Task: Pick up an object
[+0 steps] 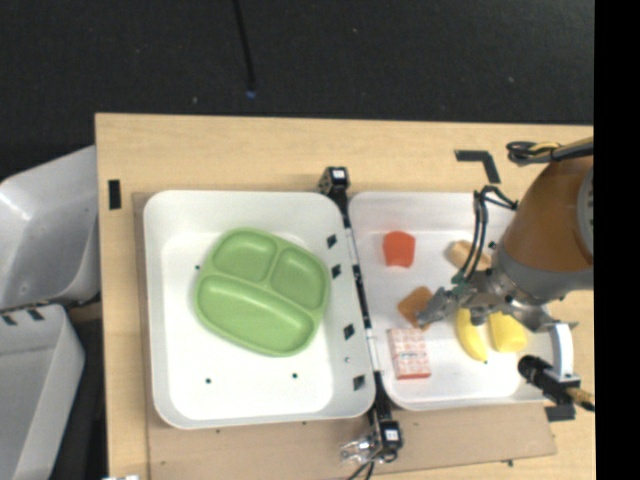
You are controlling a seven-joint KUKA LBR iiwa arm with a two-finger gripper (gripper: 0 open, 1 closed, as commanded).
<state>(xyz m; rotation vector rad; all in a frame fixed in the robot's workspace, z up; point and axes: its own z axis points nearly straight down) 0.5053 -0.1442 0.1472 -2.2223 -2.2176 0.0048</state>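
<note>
Right bin (440, 393) — loose pick stock: orange block (399, 248) toward far edge, brown piece (413, 303) mid-floor, patterned card (408, 353) at near-left corner, banana (470, 336) mid-right. Gripper (447, 306) low beside the brown piece — likely target; opening cannot be told.

Glossy green plastic plate (262, 290); matt wooden bench (250, 148).

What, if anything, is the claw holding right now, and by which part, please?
It cannot be told: the claw sits low in the right bin at the brown object, but no clear grip shows.
</note>
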